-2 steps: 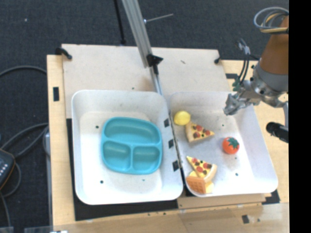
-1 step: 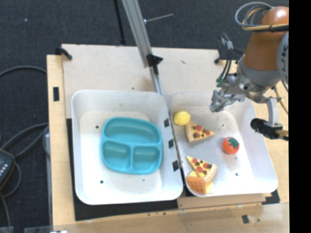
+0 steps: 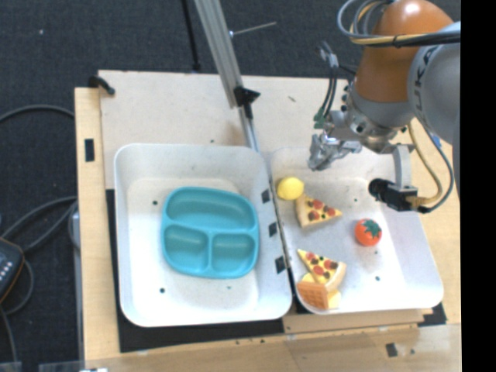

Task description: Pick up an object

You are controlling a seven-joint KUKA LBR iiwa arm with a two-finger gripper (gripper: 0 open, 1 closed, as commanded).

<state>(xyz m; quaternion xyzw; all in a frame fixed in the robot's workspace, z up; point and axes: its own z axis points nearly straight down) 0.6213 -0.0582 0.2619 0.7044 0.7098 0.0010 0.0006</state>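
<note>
Gripper [image 3: 322, 158]: over the right bin's [image 3: 415, 281] far end, finger state cannot be told, nothing seen held; yellow ball [image 3: 291, 188] just at its 7 o'clock, nearest candidate; pizza slice [image 3: 316, 212] at 6 o'clock; tomato [image 3: 368, 232] at 5 o'clock; second pizza slice [image 3: 322, 277] nearer the front rim; left bin [image 3: 139, 301] bears a blue tray [image 3: 209, 231]. Judgement: approach only, pick outstanding.
</note>
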